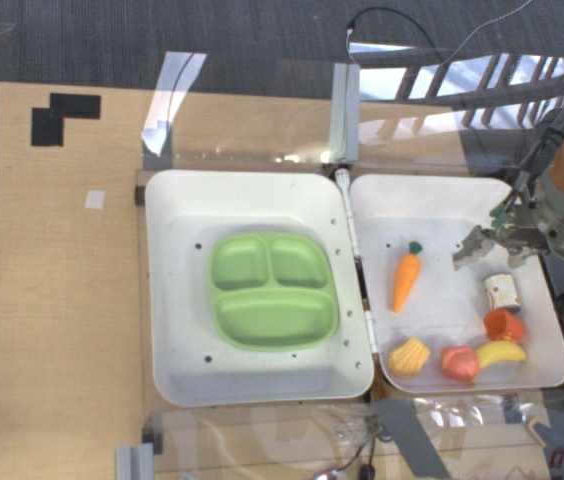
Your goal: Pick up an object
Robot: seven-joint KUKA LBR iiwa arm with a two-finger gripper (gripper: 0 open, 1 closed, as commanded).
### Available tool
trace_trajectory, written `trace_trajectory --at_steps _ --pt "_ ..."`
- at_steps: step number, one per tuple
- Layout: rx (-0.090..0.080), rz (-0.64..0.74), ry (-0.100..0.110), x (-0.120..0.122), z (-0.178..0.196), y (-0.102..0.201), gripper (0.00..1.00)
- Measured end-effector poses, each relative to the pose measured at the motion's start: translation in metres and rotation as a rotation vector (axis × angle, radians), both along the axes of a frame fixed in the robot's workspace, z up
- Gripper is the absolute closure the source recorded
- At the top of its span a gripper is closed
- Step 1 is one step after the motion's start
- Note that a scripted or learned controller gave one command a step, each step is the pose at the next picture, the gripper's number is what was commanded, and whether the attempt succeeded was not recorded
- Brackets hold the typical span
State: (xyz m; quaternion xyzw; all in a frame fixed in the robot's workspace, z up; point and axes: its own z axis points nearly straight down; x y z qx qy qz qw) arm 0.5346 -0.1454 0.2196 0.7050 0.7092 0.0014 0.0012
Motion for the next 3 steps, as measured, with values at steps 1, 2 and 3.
trace_trajectory --at_steps 1,2,3 --pt "-0.002 0.044 -0.013 0.041 -0.13 0.05 0.0" --pt "0.002 0.045 -0.018 0.043 -0.118 0.052 1.0" --pt "0.0 0.081 -0.004 0.079 0.0 0.112 1.0"
